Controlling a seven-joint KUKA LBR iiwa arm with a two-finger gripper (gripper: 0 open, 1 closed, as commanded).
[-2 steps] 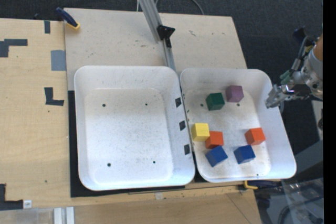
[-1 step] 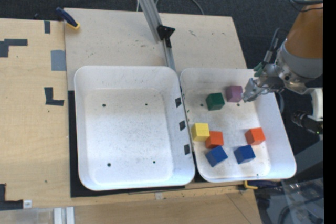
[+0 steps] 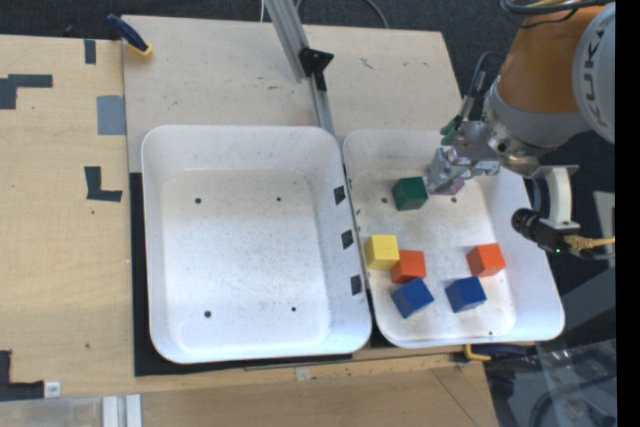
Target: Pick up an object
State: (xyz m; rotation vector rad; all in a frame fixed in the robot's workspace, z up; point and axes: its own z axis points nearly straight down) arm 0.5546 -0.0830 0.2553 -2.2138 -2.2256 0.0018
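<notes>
Blocks lie scattered in the right bin (image 3: 520,315), six of them on its white floor. A green block (image 3: 409,193) sits toward the far half of that bin, apart from the rest. Nearer the front, a yellow block (image 3: 382,249) touches an orange block (image 3: 408,265) at one corner, and a blue block (image 3: 411,297) lies just in front of the orange one. A second blue block (image 3: 465,293) sits to the right of the first, with a second orange block (image 3: 485,259) just behind it.

The gripper (image 3: 447,177) reaches in from the right and hangs low over the right bin, just beside the green block on its right side. It looks very close to the block, perhaps touching an edge, but the view is too blurred there to be sure. Whether the jaws stand wide or narrow I cannot tell, and no block is seen between them.

The left bin (image 3: 245,245) stands against the right one, its rim touching along the middle. A slanted metal rail (image 3: 280,0) crosses the bench (image 3: 220,75) behind the bins.
</notes>
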